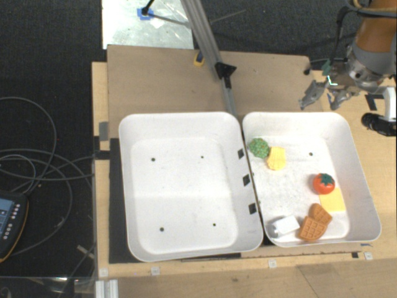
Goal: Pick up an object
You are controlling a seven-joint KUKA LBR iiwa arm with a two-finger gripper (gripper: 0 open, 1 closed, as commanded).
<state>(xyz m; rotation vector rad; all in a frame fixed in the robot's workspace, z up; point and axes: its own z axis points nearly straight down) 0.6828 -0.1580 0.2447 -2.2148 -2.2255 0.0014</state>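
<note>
White right bin (356, 166) holds the pickables; tomato (323, 182) sits near its right wall. Claw (322, 95) open, empty, hovering beyond bin's far rim. Approach step; next: descend over one item.

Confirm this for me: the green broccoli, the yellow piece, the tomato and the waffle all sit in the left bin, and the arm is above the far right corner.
Wrong bin. The camera view shows the broccoli, yellow piece, tomato and waffle in the right bin. The arm's placing is right.
</note>
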